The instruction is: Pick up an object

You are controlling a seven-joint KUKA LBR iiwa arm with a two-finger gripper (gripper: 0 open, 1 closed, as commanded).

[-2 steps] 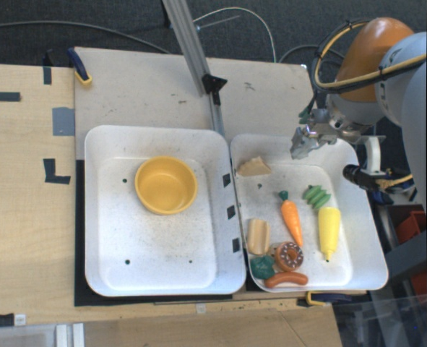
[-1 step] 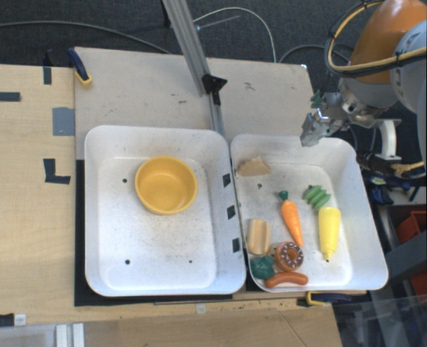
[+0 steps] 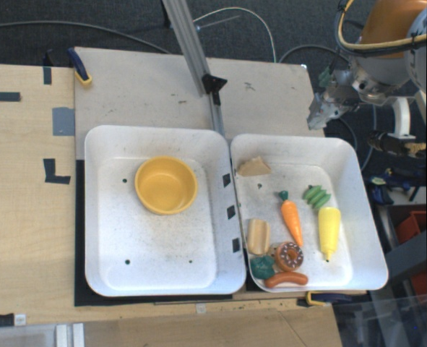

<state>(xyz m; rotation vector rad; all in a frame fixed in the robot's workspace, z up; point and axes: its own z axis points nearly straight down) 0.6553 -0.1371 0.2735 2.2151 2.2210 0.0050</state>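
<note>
I count two bins (image 3: pixel 97 215) on the bench (image 3: pixel 141 85): the left holds one bowl (image 3: pixel 166 185); the right holds one corn (image 3: pixel 329 231) beside one carrot (image 3: pixel 292 221). Gripper (image 3: pixel 321 114) hangs beyond the right bin, touching nothing; spread I cannot tell.

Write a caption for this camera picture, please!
Robot pincer hovers above the right bin of toy food; a yellow bowl sits left.

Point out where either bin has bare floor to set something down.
Left bin: bare all around the yellow bowl, widest along its near half. Right bin: bare between the wedge and green piece. Crowded around the donut.
</note>
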